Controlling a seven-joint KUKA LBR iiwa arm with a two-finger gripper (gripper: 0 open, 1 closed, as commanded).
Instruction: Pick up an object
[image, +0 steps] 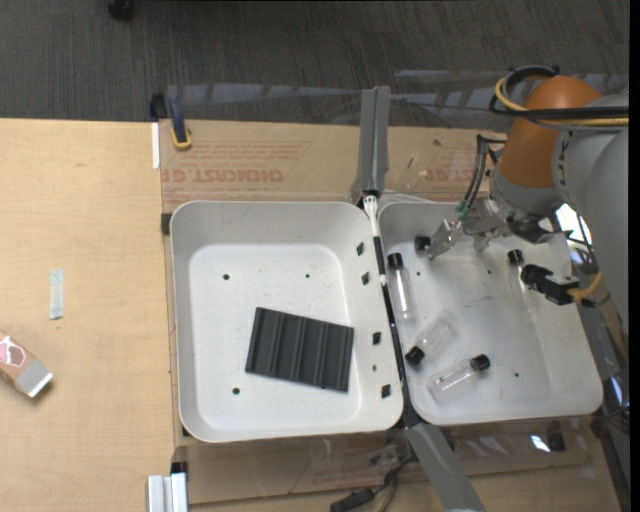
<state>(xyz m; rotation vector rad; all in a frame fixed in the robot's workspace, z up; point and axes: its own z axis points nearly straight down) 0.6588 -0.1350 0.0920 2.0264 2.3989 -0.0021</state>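
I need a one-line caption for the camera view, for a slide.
KUKA arm's claw hovers at the far end of the right bin above clear vials; a dark ribbed panel lies in the left bin.

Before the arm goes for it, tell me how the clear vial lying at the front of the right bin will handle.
The clear vial lies on its side and looks round, so a nudge would probably roll it. Its see-through wall looks smooth, likely slippery in a pinch. It seems small and probably light, so it may skid across the right bin instead of staying put.
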